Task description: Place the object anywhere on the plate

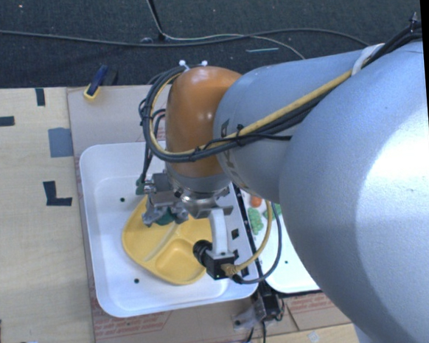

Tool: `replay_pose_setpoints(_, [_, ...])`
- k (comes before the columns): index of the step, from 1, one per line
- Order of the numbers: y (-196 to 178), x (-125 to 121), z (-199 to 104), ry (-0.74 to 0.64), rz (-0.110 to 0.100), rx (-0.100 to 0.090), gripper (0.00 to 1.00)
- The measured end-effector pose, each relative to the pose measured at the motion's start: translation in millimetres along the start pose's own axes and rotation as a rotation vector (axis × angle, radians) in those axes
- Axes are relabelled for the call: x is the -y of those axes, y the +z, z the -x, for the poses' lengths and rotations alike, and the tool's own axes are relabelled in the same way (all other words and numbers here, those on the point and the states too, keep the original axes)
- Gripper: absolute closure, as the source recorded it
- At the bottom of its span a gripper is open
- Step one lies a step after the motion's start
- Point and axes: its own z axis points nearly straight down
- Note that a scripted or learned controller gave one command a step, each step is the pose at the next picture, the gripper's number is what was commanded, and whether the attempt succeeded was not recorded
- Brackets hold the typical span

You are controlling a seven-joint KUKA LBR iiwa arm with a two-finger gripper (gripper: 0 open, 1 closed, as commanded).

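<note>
The arm [330, 143] hides most of the right bin [293, 272]. The tool [162, 214] sits low over the yellow plate [161, 245] in the left bin [105, 235]; I cannot tell its grip. Small orange and green objects [256, 214] peek out beside the wrist.

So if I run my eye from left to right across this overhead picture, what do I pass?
Bare bench top with black tape marks → left white bin → yellow plate with the gripper over it → green and orange items in the right bin → big grey arm.
</note>
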Motion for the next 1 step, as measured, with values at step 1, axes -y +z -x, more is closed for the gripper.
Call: replay_pose_setpoints(1, [-0.8,-0.2,2.7,0.004,0.0,0.001,0.0])
